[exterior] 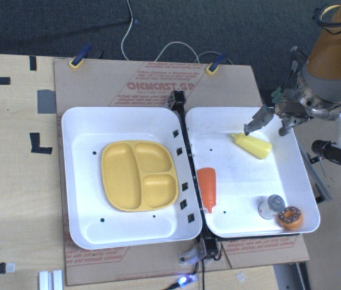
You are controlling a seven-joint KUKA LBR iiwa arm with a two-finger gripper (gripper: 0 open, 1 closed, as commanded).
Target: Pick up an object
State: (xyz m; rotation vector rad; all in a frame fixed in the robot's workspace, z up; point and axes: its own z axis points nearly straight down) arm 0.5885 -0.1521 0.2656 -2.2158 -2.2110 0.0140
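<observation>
Camera view: the claw hangs spread wide above the yellow wedge, which lies diagonally, narrow end pointing upper-left.

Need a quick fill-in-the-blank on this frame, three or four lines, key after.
1. The yellow tray lies in the ____ bin.
2. The orange bottle lies beside the ____ between the bins.
3. The gripper hovers by the yellow ____.
4. The donut sits in the right bin's ____ corner.

Missing: left; divider; block; near-right
</observation>
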